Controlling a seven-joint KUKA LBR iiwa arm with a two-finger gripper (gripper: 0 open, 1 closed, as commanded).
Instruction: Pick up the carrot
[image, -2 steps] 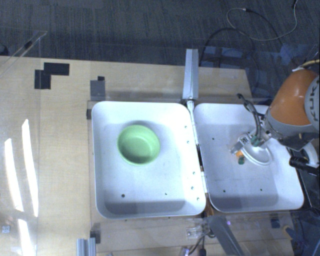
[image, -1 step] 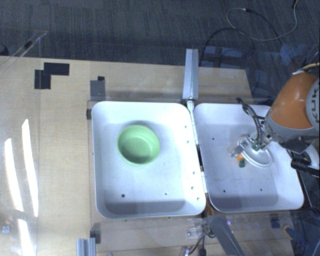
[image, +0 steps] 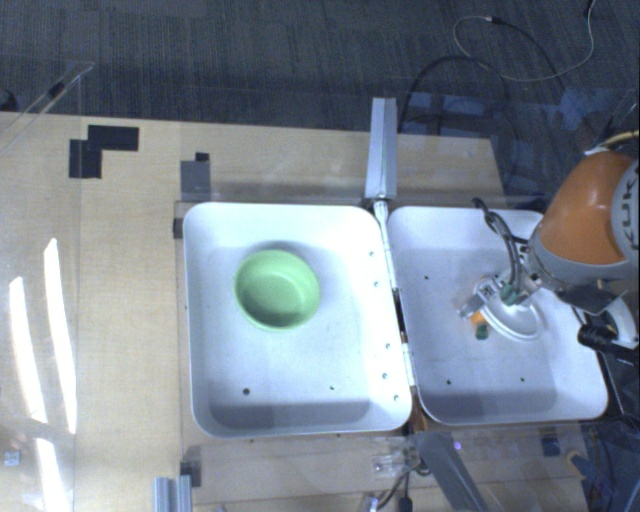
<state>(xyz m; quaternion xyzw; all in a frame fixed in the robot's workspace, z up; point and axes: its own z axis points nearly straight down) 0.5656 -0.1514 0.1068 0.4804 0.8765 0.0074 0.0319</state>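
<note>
The carrot shows as a small orange piece with a dark green end, lying in the right white bin near its middle. My gripper hangs low over that bin, and its tip sits directly on or just above the carrot. The wrist covers most of the carrot, so I cannot tell whether it is gripped. The grey arm with its orange band reaches in from the right.
A light green bowl stands upright in the left white bin, left of its centre. A raised divider separates the two bins. Cables trail behind the right bin.
</note>
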